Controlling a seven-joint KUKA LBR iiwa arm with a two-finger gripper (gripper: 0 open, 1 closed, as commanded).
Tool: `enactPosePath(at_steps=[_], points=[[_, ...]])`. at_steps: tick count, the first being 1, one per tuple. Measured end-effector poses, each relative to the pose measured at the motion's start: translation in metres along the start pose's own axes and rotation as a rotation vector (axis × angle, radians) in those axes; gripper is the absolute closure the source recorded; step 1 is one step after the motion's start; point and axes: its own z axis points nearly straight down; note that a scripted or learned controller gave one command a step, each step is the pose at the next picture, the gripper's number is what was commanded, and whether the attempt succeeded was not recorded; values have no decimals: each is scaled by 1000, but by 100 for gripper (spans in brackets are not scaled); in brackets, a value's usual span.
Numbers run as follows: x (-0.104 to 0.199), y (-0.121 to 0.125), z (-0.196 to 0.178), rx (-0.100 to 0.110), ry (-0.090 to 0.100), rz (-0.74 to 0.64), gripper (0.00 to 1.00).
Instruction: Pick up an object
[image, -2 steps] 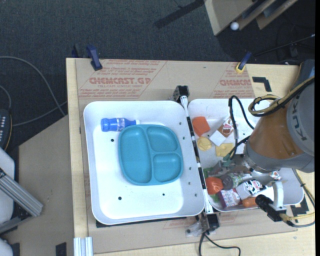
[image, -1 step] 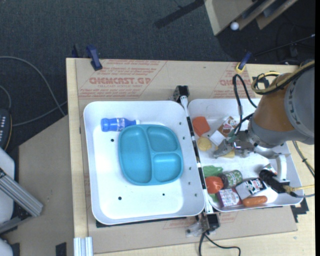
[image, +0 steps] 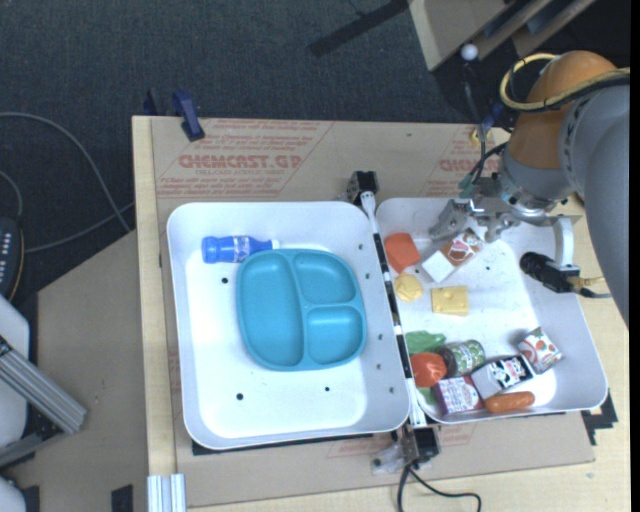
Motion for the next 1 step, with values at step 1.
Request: enactPosePath(at_steps=[1], points=[[-13, 9, 39, 3, 0, 1, 0]])
